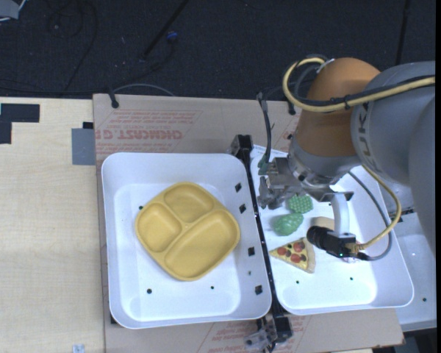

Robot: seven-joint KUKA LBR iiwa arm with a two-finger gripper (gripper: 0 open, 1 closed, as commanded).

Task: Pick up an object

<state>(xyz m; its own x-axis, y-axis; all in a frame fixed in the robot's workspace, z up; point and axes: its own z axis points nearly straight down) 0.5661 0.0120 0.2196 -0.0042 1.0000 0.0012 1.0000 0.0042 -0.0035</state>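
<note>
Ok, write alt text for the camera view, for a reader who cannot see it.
The robot's tool is down at the left side of the right bin, beside a green toy, with a toy pizza slice nearby. The left bin holds a yellow divided plate.

Left bin: yellow plate takes the middle, leaving bare strips along the walls and open corners. Right bin: arm overhangs the far half. Green lump and pizza slice sit close beside the black divider. Near and right floor lies open.
</note>
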